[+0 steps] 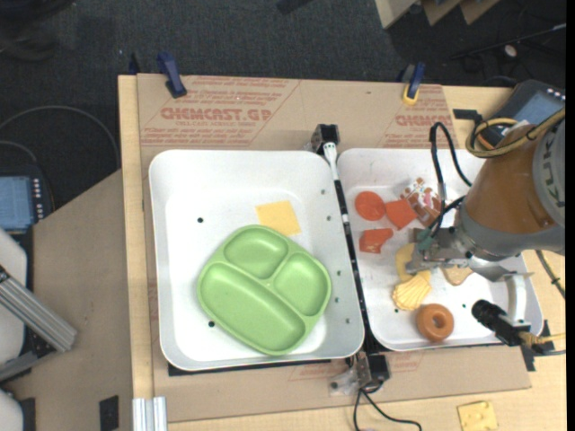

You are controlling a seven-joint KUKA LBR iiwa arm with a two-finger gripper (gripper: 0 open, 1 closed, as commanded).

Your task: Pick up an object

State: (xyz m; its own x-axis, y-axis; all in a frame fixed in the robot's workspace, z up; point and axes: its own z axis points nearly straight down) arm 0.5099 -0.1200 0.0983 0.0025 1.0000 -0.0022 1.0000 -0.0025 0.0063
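Ridged yellow chip [412, 290] lies beside glossy brown doughnut [436, 322]; gripper [435, 251] above, grip state unclear.

A big green plastic plate with three sections [263, 287] and a flat yellow square slice [278, 216] lie in the left white bin [171, 241]. In the right white bin [377, 326] sit a round red piece [368, 205], two orange-red chunks [375, 239], a brown doughnut [436, 322] and a wavy yellow chip [412, 291]. The grey and orange arm's gripper [429, 251] hangs low over the toys in the middle of that bin.
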